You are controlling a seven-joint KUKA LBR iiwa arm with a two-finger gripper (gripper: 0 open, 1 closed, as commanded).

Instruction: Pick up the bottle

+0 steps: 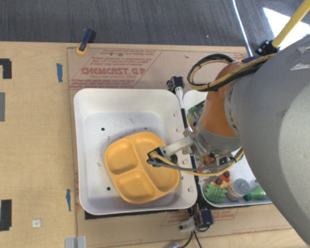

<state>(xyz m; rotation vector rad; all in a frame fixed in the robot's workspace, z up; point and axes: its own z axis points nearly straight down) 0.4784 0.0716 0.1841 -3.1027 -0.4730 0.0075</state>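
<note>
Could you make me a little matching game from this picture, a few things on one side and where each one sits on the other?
Things:
1. yellow plate
2. green bottle
3. blue clip
4. orange band

Places:
A. on the arm, above the wrist
B. in the left bin
C. on the bench beyond the bins, at the far edge of the board
D. in the right bin, near its front edge

Pairs: 1-B, 2-D, 3-C, 4-A

Glossy yellow plastic tray (pixel 140 166); smooth white plastic bin (pixel 93 112); matt wood bench (pixel 31 138).
</note>
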